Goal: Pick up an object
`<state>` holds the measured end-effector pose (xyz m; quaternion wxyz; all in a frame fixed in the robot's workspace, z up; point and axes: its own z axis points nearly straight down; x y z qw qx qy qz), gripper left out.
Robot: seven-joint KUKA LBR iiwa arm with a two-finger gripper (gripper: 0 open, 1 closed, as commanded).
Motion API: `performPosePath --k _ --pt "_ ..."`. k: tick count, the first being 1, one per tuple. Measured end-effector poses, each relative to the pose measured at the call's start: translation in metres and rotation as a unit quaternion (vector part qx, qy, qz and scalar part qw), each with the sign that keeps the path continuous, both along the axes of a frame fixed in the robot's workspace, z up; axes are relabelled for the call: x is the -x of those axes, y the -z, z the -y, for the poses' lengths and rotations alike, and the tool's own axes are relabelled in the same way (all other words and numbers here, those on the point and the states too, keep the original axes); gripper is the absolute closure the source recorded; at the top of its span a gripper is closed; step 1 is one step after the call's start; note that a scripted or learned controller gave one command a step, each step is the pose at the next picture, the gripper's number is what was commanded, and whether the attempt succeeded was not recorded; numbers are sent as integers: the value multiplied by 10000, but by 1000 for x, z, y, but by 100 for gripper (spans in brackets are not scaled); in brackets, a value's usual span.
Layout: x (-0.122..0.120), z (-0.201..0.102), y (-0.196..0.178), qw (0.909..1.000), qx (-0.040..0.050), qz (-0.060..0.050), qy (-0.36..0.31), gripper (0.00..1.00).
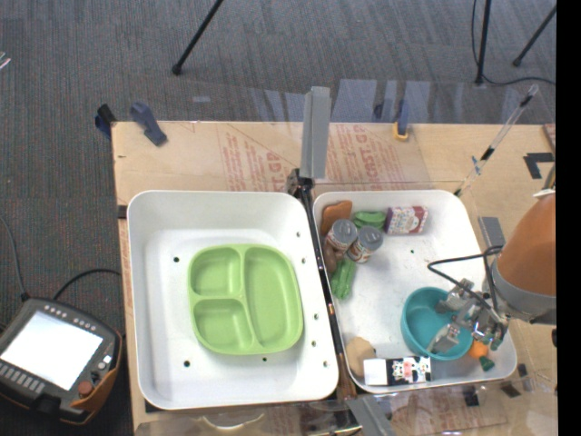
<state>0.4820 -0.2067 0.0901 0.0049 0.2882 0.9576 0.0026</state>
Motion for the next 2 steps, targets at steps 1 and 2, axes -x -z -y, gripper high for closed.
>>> performPosePath --k 1,2 --pt "-46 5 2 9995 6 -42 318 0" --pt "-139 5 0 9991 14 -30 -419 0"
